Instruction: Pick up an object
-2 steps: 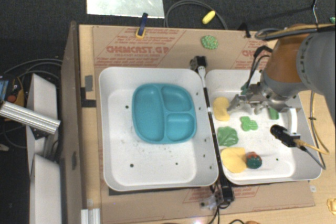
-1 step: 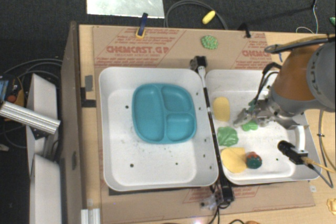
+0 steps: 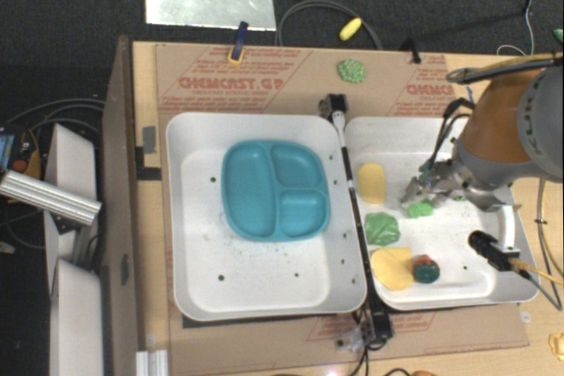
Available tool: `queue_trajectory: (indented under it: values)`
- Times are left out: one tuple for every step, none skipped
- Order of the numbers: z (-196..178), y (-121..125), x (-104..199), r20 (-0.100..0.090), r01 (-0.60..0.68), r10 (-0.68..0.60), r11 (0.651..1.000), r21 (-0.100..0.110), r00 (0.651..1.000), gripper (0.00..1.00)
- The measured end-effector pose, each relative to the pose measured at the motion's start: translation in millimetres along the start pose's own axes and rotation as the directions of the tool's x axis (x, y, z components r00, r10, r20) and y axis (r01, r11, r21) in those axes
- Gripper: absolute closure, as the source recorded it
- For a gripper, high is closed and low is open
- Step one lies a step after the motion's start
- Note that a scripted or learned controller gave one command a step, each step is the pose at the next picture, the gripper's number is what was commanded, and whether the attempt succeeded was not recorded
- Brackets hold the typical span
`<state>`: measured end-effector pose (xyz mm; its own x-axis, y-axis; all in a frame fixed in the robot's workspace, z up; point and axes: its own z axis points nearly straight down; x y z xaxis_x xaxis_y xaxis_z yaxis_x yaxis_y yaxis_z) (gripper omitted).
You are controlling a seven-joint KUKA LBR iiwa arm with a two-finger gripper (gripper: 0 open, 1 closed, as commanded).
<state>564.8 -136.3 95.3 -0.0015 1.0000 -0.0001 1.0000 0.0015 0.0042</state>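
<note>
Down in the right white bin, we see the tool lowered over a small bright-green lumpy object, touching its top; whether it grips, we cannot tell. That object's long axis runs roughly left-right. Nearby lie a pale yellow upright block, a green leafy piece, and a yellow rounded lump. The left bin holds a teal divided plate.
</note>
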Motion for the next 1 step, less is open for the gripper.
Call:
queue_trajectory:
  values:
    - [-94.9,26.6,69.9,-0.001,0.010,-0.010,1.000,-0.007,1.000,1.00]
